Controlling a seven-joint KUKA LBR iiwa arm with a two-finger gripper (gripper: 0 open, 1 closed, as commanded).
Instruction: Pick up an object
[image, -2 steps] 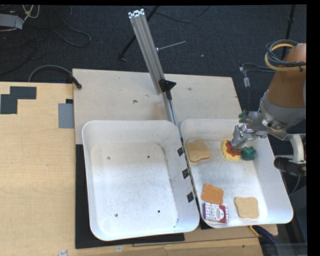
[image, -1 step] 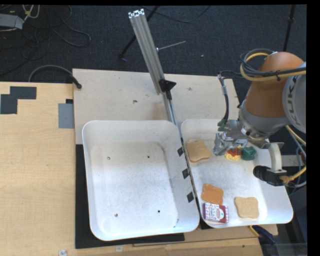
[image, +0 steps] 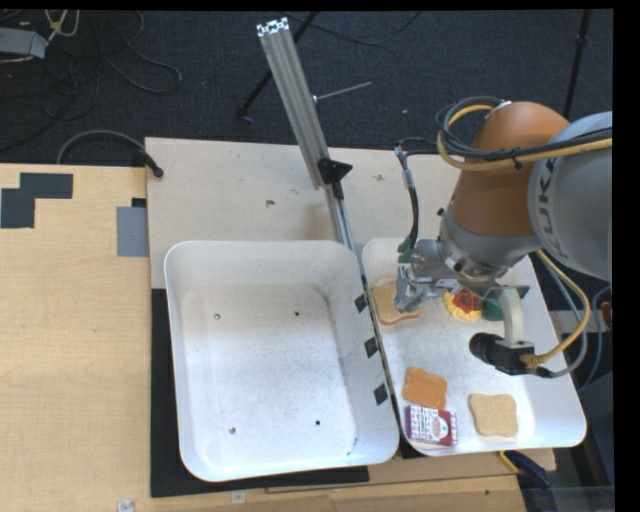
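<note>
- The left bin comes closest, its near rim at the front of the bench and its white floor speckled with small dark marks.
- Just beside it on the right sits the right bin. At its near left corner lies a red and white packet, flat on the floor.
- Right of the packet, and apart from it, lies a pale bread slice.
- Just beyond the packet lies an orange-brown slice, its near edge close to the packet's top.
- The gripper is low over the far left part of the right bin, close to the wall shared with the left bin.
- Whether the gripper is open or closed cannot be told; its metal parts overlap from this angle, and nothing can be seen clamped in it.
- The tan slice lies flat on the bin floor directly under the gripper's tip, reaching out to its left and near side. Whether the two touch cannot be told.
- A yellow, red and green thing lies to the right of the gripper, partly under the wrist.
- The arm, with its orange band, reaches in from the right above the far end of the right bin.
- A slanted aluminium bar runs from the far side toward the gap between the bins.
</note>
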